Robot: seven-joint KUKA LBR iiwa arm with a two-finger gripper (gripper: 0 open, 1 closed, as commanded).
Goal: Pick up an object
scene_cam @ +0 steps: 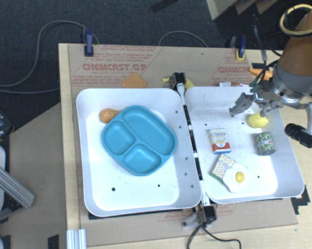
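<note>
My gripper (253,106) hangs over the far part of the right bin (285,188), fingers spread open with nothing between them. Just in front of it, touching the bin floor, lies a yellow lemon (257,121). Further objects in this bin: a small red and white carton (218,140), a green can (265,143) on its side, a patterned packet (221,165) and a toy fried egg (235,178) partly on top of that packet. In the left bin (94,191) sit a blue divided plate (139,139) and a small orange item (108,115) at the plate's far left edge.
An orange piece (133,80) lies on the board behind the left bin. A black and yellow clamp (178,80) sits at the far end of the ridge between the bins. Blue clamps (88,41) hold the board's back edge. The arm's wrist (300,61) looms over the right bin's far right corner.
</note>
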